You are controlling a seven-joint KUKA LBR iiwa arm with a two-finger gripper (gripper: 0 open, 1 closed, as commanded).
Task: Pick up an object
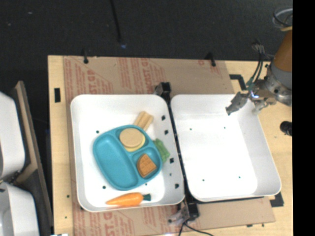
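the arm enters from the right; the gripper [236, 103] sits above the far right corner of the right bin [261, 181]. finger state: cannot tell from this view, nothing seen held. left bin [81, 132] holds all objects: a blue divided tray [114, 166] near its centre with a round tan piece [132, 138] and a brown piece [146, 165] in its compartments, a wooden block [143, 119] touching the tray's far edge, a green item [162, 150] at its right side, and a carrot [127, 199] along the bin's near edge.
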